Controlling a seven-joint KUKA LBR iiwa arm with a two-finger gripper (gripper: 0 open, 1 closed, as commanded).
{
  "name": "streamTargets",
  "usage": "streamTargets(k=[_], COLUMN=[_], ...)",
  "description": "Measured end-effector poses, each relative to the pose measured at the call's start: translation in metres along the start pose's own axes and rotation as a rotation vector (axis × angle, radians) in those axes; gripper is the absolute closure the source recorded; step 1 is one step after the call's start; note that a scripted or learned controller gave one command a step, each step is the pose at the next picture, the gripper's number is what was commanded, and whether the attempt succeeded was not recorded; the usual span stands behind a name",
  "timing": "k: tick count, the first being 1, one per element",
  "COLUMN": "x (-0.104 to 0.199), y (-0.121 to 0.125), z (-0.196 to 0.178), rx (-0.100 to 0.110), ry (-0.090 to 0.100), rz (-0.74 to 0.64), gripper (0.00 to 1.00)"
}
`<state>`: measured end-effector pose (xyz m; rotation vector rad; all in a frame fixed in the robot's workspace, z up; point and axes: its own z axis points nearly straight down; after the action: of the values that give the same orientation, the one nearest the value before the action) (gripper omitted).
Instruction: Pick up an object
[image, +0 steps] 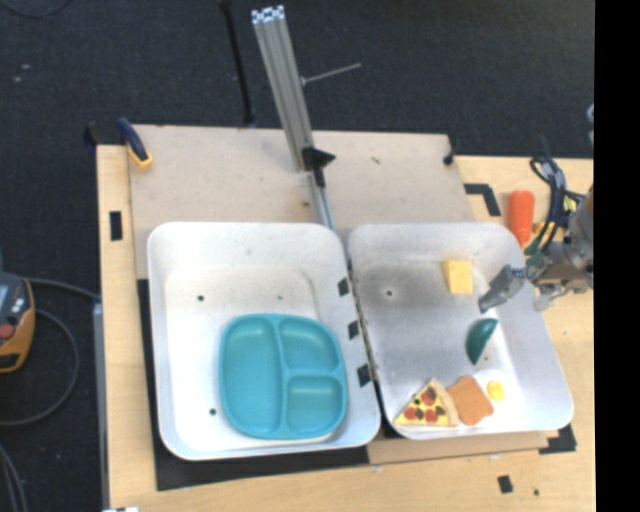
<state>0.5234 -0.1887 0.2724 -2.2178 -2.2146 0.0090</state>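
Right now grey two-finger gripper (515, 282) hovers over right white bin's (400, 250) right edge; finger spread: cannot tell. Small yellow block (458, 276) near far edge, dark green piece (481, 339) just below gripper. Risk: slanted descent nudges piece aside, closing on nothing.

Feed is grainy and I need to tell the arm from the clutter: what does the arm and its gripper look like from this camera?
At the right edge, the arm is grey metal with an orange band above the wrist and yellow and dark cables looped beside it. The gripper is a slim grey piece.
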Motion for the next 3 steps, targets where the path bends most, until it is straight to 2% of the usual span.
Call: streamTargets(k=[1, 2, 3], x=[0.0, -0.008, -0.009], y=[0.002, -0.004, 0.004], z=[-0.006, 0.042, 0.103], rx=[-0.011, -0.007, -0.006], ry=[-0.003, -0.002, -0.001], rz=[-0.003, -0.001, -0.001], gripper=[0.0, 0.0, 0.0])
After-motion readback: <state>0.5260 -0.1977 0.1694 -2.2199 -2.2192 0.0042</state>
